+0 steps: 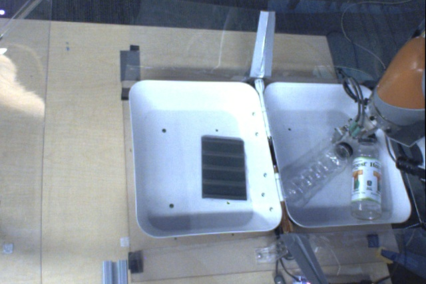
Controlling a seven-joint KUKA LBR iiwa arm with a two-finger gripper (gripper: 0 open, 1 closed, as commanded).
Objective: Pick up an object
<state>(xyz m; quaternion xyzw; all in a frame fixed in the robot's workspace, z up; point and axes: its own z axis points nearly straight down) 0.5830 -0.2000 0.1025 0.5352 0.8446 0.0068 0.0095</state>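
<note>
Nothing is lifted yet; the pick remains to be done. My tool (pixel 351 132) sits low over the right bin (pixel 293 100), and I cannot tell its state. The nearest object, a clear bottle (pixel 313 168), lies on the bin floor with its cap just below the tool. A labelled bottle (pixel 366 186) lies close beside it. A dark ribbed block (pixel 223 167) rests well apart in the left bin (pixel 160 103). My arm (pixel 403 86) reaches in from the right, wrist angled down.

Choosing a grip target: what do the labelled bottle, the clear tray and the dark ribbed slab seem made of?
Labelled bottle: likely clear glossy plastic; the bin shows through its ends. Clear tray: probably thin transparent moulded plastic, with glinting dimples. Dark ribbed slab: matte dark grey, perhaps rubber or plastic; no shine.
</note>
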